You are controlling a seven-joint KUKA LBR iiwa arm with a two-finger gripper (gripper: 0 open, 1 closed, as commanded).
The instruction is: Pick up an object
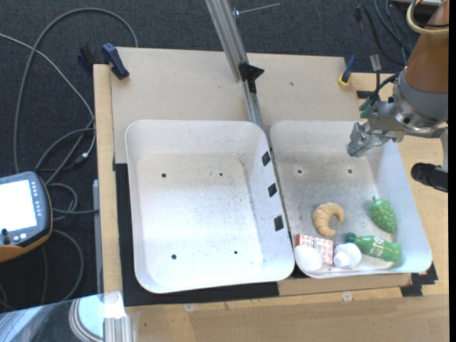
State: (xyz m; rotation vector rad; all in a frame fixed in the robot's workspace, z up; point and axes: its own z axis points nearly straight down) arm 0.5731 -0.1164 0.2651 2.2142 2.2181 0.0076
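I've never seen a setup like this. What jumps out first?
Two white bins sit side by side. The right bin has a small huddle at its near end: a croissant, green grapes and a green bottle. The gripper hangs over that bin's far end.

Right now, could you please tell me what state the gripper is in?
Gripper: over the upper part of the right bin, nothing visibly held; open or closed cannot be told.

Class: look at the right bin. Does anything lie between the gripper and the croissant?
Nothing visible does. The gripper hangs over bare bin floor; the croissant lies beyond it, with the grapes off to one side.
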